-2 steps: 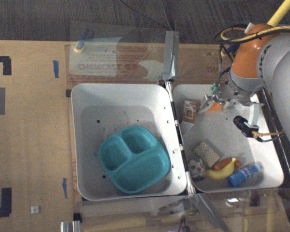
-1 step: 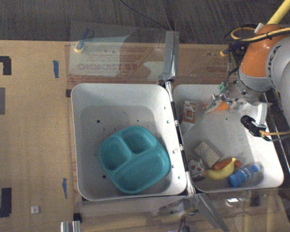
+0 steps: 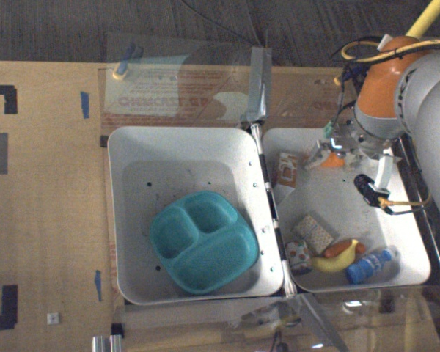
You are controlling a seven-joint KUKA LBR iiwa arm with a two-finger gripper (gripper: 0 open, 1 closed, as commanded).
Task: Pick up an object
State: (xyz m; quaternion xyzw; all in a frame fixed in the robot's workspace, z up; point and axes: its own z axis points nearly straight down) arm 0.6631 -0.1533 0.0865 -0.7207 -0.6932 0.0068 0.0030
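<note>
Several objects lie in the right bin [image 3: 418, 259], any of them a candidate for picking. Along its near side I see a banana [image 3: 336, 261] with an orange piece [image 3: 340, 248] resting against its top, a blue bottle [image 3: 368, 266] on its side just right of the banana, a patterned flat packet [image 3: 313, 233] up-left of the banana, and a small spotted item [image 3: 298, 254] by the bin's left wall. Farther back, a small carton [image 3: 287, 170] with red and white print leans near the left wall.

My end effector [image 3: 336, 151] hangs over the far part of this bin, right of the carton and well apart from the banana group. An orange thing [image 3: 333, 160] sits right at its tip; I cannot tell whether the fingers are closed on it or how far apart they stand, since the wrist hides them. The arm [image 3: 418, 101] comes in from the right, orange band [image 3: 385, 86] above the wrist, with a black cable fitting [image 3: 367, 189] dangling below it over the bin.

In the left bin [image 3: 125, 218] lies one teal divided tray [image 3: 204, 242], toward the near side. Both bins sit side by side on the desk [image 3: 44, 218], which carries blue tape marks [image 3: 84, 104] and black corner marks [image 3: 4, 98]. A clear plastic sheet [image 3: 176, 83] lies behind the left bin.
</note>
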